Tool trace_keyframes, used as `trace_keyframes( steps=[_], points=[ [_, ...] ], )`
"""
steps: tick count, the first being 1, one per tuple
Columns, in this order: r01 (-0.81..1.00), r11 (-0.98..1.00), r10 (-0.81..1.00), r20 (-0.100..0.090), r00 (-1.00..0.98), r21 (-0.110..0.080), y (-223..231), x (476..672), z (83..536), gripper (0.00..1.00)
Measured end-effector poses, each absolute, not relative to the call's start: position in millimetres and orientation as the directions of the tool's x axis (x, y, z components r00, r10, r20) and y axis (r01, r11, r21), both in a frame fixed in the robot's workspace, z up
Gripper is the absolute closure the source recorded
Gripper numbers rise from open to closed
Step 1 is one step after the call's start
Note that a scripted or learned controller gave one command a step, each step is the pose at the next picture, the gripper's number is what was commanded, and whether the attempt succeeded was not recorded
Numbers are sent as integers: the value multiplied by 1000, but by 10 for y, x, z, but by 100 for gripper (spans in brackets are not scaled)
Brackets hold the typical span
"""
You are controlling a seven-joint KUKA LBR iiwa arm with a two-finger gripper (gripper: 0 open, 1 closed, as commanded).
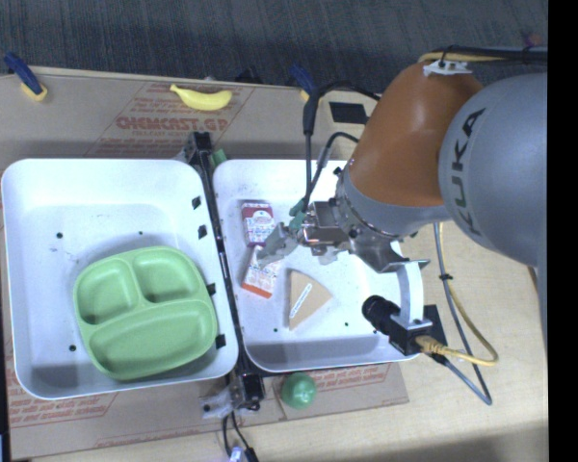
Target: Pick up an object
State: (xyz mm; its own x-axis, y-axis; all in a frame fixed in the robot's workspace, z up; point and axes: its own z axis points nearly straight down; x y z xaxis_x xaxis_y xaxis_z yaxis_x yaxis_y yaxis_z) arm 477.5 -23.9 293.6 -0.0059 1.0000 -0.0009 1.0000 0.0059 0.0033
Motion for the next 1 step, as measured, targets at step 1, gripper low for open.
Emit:
trace_keyframes(
  steps=[1],
  points=[
    [1000, 6, 1000, 0, -6, 3, -235, 4774, 2933, 0]
  ],
)
